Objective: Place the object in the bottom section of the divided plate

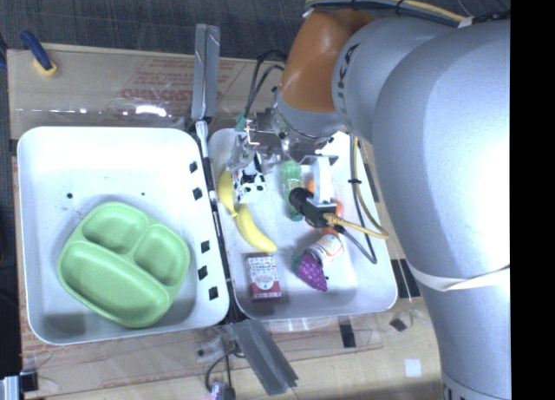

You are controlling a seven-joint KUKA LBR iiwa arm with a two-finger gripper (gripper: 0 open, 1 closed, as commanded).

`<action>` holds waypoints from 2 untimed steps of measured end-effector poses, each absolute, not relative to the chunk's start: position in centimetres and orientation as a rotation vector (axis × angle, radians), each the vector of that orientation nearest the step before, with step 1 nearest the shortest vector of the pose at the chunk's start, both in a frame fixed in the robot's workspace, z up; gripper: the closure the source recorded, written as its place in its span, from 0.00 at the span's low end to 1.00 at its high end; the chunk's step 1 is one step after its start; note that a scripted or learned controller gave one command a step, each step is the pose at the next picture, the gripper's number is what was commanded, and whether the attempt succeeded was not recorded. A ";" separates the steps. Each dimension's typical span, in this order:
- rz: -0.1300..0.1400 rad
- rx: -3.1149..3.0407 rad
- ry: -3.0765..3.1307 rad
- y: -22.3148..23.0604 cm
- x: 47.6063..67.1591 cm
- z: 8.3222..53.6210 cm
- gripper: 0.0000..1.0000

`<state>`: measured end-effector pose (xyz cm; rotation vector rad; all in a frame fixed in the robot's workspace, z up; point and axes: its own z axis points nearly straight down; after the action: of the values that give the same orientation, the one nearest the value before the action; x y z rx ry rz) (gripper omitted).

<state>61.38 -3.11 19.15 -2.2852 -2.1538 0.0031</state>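
Bins (35, 216) x2, divided plate (126, 261) x1, banana (245, 216) x1, grapes (312, 270) x1; gripper (260, 157) state unclear.

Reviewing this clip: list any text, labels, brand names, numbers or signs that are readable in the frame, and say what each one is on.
No text reads clearly.
Red printing on the cardboard sheet behind the bins: too faint and blurred to read.
Dark lettering on the arm beside its orange band: seen at an angle, not legible.
Small red box in the right bin: label too small.
Small bottle near the grapes: label too small.
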 end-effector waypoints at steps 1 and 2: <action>0.007 -2.013 -2.406 3.0 57.9 19.1 1.00; 0.006 -1.761 -2.596 10.4 54.0 16.8 1.00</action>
<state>54.00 10.39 16.80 -1.7606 -2.5963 0.0063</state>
